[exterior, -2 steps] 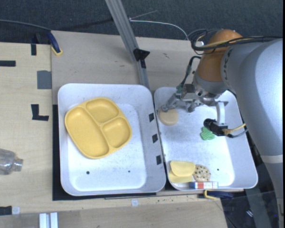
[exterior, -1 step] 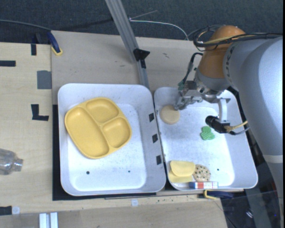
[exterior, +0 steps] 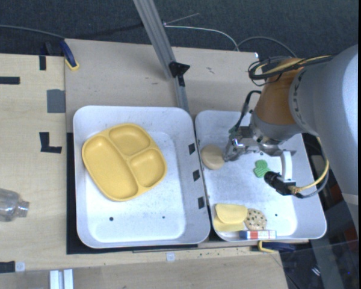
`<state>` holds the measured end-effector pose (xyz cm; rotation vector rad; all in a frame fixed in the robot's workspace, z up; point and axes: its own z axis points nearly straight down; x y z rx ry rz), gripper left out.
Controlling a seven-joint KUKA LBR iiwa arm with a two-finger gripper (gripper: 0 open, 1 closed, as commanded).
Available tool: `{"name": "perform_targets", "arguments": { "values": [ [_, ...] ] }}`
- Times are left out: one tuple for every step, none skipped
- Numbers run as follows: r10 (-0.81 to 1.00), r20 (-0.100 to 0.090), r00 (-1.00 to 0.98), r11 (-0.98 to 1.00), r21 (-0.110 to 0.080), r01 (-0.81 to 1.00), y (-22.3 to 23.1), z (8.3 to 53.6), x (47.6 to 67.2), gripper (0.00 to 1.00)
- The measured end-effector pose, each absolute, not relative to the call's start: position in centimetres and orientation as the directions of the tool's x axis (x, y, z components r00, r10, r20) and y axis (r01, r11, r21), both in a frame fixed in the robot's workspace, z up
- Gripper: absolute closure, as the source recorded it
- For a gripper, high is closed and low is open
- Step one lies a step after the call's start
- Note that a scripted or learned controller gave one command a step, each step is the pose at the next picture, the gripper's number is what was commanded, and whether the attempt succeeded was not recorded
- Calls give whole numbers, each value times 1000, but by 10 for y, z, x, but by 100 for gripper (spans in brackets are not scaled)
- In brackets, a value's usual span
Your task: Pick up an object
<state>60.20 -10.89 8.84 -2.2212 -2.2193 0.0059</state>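
Pale wooden bench [exterior: 30, 119] fills the room below me, carrying two shallow white bins side by side. Nearest my edge, in the right bin [exterior: 307, 218], lie a yellow block [exterior: 230, 215], a speckled cookie-like piece [exterior: 256, 220] touching it, and a thin red-and-white stick [exterior: 257, 235] along the bin's near rim. A clear plastic bottle [exterior: 5, 205] rests on the bench at far left. Further in, the left bin [exterior: 129, 221] holds a yellow divided plate [exterior: 124, 160]. In the right bin a tan round object [exterior: 212, 158] sits against the left wall, and a small green piece [exterior: 261, 168] lies toward the middle. Beyond the bins a grey metal rail [exterior: 153, 26] slants up over dark carpet.

Nothing looks lifted yet; every item lies on a bin floor, so I judge the pick as not done. The gripper [exterior: 234, 148] is down low in the right bin, just beside the tan round object, which seems the likely target. Whether it is spread or closed I cannot tell from here. The arm [exterior: 325, 95] bends in from the right, its orange band above the wrist, pointing steeply down.
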Motion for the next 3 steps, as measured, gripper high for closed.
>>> {"name": "perform_targets", "arguments": {
  "values": [
    [1000, 0, 1, -1, -6, 1000, -94, 101, 561, 100],
    [1000, 2, -8, 8, 8, 1000, -28, 193, 599, 100],
    [1000, -1, -1, 0, -4, 1000, -20, 188, 560, 100]
  ]
}}
